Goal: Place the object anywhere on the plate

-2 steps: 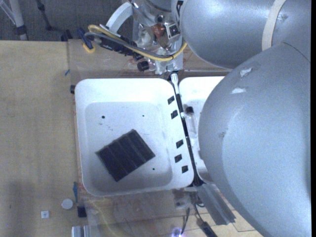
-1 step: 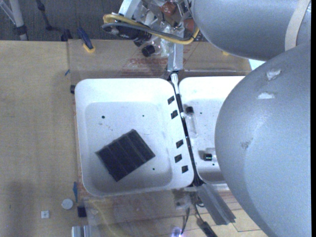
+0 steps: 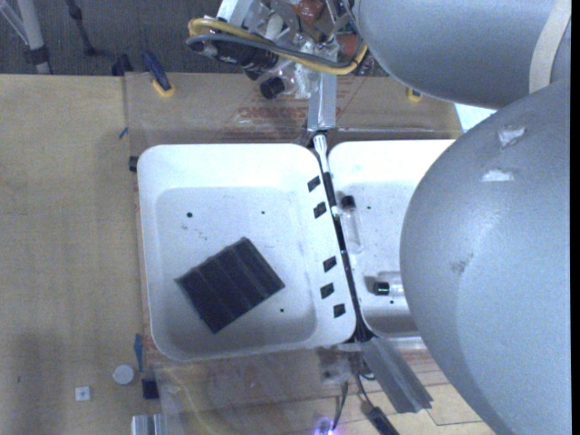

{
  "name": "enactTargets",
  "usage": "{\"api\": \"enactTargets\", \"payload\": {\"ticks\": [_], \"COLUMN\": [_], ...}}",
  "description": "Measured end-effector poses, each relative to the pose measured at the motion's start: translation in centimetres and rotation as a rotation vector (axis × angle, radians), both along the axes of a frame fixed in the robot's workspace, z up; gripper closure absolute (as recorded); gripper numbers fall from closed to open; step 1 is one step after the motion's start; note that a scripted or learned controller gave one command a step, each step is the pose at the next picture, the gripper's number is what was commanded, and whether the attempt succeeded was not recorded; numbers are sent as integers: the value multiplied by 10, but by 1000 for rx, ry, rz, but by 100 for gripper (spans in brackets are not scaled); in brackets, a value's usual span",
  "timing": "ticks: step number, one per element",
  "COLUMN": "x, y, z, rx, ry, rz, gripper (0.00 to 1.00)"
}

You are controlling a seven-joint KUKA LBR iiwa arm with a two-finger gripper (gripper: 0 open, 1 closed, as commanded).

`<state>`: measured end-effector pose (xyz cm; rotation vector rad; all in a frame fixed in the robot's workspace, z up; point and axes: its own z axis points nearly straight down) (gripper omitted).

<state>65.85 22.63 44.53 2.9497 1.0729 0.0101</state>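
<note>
So from my seat the hand is up at the far edge of the shot, a tangle of metal parts with a yellow cable looped round it, hanging over the far desk edge just beyond where the two bins meet. Honestly can't tell how open it is or whether it's got anything, the working end is lost in the clutter from this angle. The arm itself is huge in frame, grey and blurry, covering most of the right bin. What I can see of that bin is its left strip, with a small dark bit near the arm's edge and another little thing close to the divider. A row of black tabs runs down the seam between the bins. Over in the left bin the dark ridged plate lies flat on the floor, turned at an angle, toward the near left part. The wooden desk stretches off to the left, with a blue clamp at the far side and a small round disc at the near corner.
</note>
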Motion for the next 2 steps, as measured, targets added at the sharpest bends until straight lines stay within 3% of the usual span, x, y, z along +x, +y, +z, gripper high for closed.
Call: {"api": "enactTargets", "payload": {"ticks": [1, 2], "x": [-1, 1], "y": [-3, -5], "z": [-10, -1], "rx": [4, 5], "ry": [2, -1], "rz": [-500, -504], "gripper": [100, 100]}}
